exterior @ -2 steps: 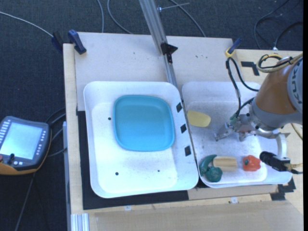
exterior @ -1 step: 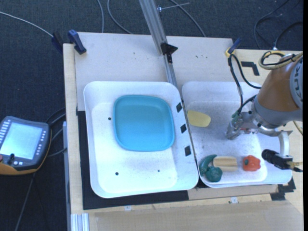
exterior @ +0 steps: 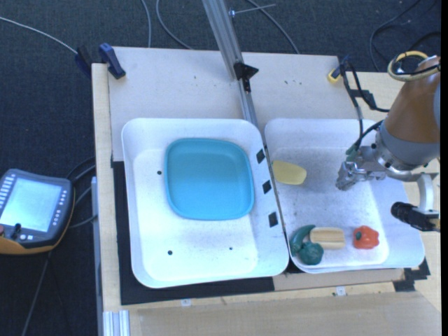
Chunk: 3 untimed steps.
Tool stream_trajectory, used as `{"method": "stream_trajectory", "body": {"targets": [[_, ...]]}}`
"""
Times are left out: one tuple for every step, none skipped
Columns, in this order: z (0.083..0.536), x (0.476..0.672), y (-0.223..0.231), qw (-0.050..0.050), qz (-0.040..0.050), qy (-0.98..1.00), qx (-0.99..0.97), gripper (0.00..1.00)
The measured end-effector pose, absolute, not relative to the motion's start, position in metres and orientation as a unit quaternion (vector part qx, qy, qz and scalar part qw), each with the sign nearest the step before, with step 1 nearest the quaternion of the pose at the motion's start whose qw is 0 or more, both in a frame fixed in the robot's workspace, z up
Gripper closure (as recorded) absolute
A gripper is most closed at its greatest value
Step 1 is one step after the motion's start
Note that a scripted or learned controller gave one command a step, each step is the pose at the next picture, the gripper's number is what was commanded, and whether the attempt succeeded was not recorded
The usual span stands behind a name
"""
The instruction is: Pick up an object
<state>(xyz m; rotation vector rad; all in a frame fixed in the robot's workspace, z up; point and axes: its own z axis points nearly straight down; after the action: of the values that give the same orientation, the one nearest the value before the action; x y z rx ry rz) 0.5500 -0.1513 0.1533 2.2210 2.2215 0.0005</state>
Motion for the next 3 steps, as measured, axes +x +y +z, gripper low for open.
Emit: {"method": "stream_trajectory", "body": {"targets": [[0.216,0.555,-0.152,0.002,0.0017,0.707,0.707,1.0],[0.216,0.555,-0.152,0.0,0.0002,0.707,0.707,1.0],[0.229,0.552,-0.095,0.0,0.001,0.709,0.705,1.0]]}}
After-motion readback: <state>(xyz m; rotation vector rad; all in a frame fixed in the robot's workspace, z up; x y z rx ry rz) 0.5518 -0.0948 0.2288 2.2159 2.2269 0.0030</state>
